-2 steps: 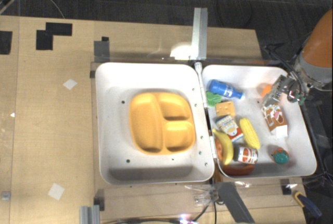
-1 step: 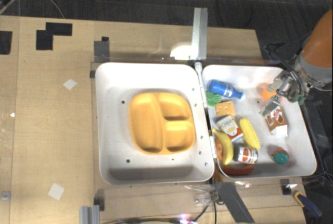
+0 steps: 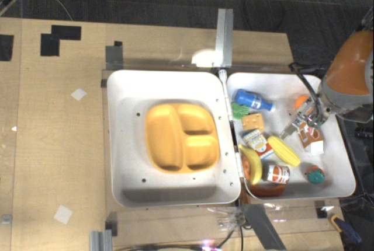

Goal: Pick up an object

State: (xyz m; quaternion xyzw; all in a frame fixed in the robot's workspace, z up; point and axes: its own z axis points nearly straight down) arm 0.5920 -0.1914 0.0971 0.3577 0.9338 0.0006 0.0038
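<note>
Corn cob [image 3: 284, 150] looks the likeliest pick from here: mid right bin [image 3: 339, 145], lying flat, just left of my gripper [image 3: 300, 123]. Can't tell how the fingers stand. Clutter is tight: banana [image 3: 252, 163], can [image 3: 276, 174], cracker [image 3: 252, 122], blue bottle [image 3: 253, 100] crowd its left. Left bin [image 3: 125, 127] has a yellow divided tray [image 3: 180, 136].
</note>
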